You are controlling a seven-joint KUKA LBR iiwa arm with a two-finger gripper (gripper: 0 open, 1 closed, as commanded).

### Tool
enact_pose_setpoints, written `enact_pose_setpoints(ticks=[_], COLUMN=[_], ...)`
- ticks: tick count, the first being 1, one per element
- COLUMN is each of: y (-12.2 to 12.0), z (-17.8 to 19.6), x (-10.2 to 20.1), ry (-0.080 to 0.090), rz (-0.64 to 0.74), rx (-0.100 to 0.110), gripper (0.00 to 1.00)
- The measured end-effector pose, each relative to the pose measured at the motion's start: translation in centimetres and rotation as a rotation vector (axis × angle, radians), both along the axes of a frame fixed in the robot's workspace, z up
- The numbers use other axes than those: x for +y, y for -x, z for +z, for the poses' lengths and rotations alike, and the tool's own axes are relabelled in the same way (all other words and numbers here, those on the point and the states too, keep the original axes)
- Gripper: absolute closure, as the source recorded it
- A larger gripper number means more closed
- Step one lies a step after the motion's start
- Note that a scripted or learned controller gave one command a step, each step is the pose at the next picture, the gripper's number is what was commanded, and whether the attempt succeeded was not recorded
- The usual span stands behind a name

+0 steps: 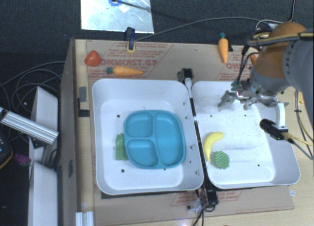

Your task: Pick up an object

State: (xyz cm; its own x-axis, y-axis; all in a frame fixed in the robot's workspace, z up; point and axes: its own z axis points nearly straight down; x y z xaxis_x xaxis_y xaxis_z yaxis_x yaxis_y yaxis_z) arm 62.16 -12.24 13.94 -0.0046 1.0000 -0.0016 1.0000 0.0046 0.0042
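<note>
The gripper (234,98) hovers over the right bin (284,168), fingers spread and holding nothing. The green object (119,147) hides partly behind the blue tray (153,139).

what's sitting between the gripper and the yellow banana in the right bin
Nothing sits there. In the camera view, the stretch between the gripper and the banana is bare white floor of the right bin.
</note>
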Motion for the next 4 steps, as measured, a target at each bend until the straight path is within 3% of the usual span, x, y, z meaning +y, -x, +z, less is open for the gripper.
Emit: enact_pose_setpoints(ticks=[1,2,3,4], y=[4.4,4.7,-2.5,4.3], z=[1.7,-5.5,-0.3,4.6], x=[-4.3,2.1,-2.1,-2.2], ry=[0.001,-0.002,0.000,0.000], rz=[-0.003,-0.001,-0.001,-0.002], rx=[0.002,0.003,-0.001,0.001], gripper=[0.00,0.00,0.00,0.00])
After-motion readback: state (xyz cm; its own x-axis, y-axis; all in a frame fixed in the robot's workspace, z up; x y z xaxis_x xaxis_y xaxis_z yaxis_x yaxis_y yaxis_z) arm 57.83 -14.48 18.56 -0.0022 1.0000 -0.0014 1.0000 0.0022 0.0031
